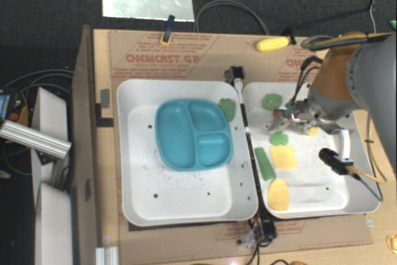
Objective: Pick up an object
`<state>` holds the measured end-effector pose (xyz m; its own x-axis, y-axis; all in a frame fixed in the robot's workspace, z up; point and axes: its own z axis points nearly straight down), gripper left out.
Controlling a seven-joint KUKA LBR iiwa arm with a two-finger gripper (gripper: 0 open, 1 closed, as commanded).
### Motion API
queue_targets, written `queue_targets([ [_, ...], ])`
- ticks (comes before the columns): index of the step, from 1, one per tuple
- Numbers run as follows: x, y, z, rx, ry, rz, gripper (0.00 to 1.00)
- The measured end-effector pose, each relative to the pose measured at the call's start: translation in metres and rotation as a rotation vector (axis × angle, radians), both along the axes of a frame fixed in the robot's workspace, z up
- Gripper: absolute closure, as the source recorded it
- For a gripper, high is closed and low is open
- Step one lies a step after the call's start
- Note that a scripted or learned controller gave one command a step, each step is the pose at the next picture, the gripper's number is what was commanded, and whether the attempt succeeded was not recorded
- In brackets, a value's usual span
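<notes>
My gripper (pixel 286 121) hangs low over the back half of the right bin (pixel 356 195), reaching in from the right. Just in front of it lies a small green piece (pixel 279 139), and a round green leafy piece (pixel 272 101) sits just behind it. Nearer the front are a yellow square slab (pixel 285 159), a long green stick (pixel 265 164) along the left wall, and a yellow oval piece (pixel 278 194). I see nothing held between the gripper's tips.
The left bin (pixel 139 195) holds a blue divided plate (pixel 193 134) with a green piece (pixel 228 108) at its back right corner. A yellow banana-like thing (pixel 272 43) lies on the cardboard behind the bins. The divider between bins runs close to the gripper's left.
</notes>
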<state>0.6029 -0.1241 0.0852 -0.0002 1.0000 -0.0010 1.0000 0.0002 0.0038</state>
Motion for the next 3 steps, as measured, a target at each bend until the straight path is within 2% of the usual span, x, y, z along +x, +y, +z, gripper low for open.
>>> queue_targets([
  [1,-0.026,0.015,-0.001,0.001,0.005,0.001,0.0],
  [2,-0.097,0.012,-0.002,0.002,0.009,-0.002,0.0],
  [3,-0.032,0.019,0.0,0.0,-0.003,0.006,0.0],
])
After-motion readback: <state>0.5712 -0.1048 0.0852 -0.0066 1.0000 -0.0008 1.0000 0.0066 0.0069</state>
